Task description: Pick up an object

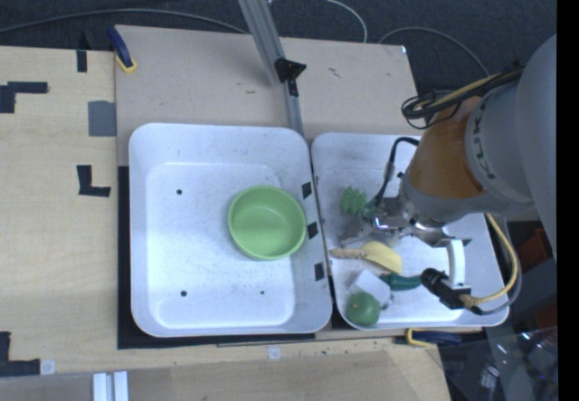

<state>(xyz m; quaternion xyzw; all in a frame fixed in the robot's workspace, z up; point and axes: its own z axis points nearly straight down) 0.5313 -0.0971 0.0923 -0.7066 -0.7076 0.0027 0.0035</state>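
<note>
We saw the gripper (373, 222) low in the right bin (470, 313), reaching in under the grey arm (493, 150) with its orange band. We could not tell how it was set, nor whether it held anything. Just beside it lay a small dark green object (353, 202), and just below it a yellow banana-shaped piece (380, 255). Nearer the front wall sat a green ball (364, 308) beside a white piece (369, 284) and a teal item (403, 281). A green bowl (266, 222) rested in the left bin (163, 209).
</note>
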